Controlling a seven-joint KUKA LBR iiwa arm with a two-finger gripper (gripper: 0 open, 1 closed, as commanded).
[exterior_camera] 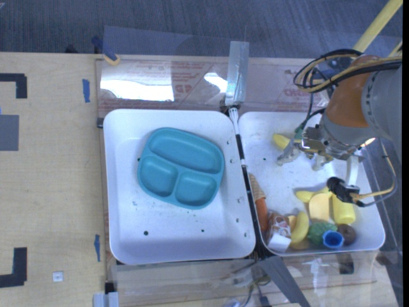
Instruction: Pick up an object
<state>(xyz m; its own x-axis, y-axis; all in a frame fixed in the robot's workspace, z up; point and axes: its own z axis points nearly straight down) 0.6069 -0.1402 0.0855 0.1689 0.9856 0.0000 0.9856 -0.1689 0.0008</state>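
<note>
My gripper (301, 158) hangs over the back half of the right bin (377, 235), under the orange wrist band. Its two fingers are spread open, with bare white bin floor between them. A small yellow piece (281, 139) lies just behind the left finger; I cannot tell whether they touch. Toys are piled along the bin's front: a yellow block (319, 206), a yellow cylinder (345, 211), a green lump (319, 230), a blue cup (331, 238), a banana (299, 229) and an orange carrot (261, 210).
A blue divided plate (181, 167) lies in the middle of the left bin (121, 235). A raised divider (239, 152) separates the two bins. Cables (319, 69) loop above the wrist. A clear panel (166, 82) stands behind the bins.
</note>
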